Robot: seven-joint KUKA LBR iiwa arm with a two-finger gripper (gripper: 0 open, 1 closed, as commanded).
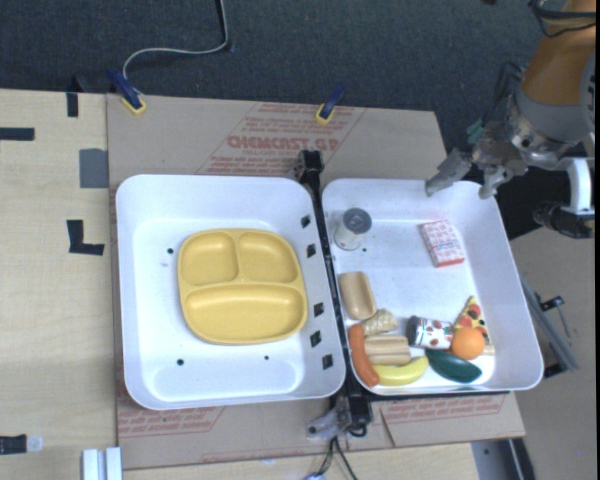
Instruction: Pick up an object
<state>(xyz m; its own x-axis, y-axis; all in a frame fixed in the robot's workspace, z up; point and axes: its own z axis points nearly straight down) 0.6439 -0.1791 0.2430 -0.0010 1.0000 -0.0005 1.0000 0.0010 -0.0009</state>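
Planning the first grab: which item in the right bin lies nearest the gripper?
The small pink box, lying alone in the right bin's upper right part, just below the gripper. The other toys cluster along the bin's lower edge.

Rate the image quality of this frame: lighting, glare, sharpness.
Camera view: lighting is even and soft, with faint shadows along the white bins' walls; no strong glare, only mild brightness on the right bin floor; the yellow tray is reasonably sharp, while the toy food pile is soft in detail; the gripper is slightly blurred.
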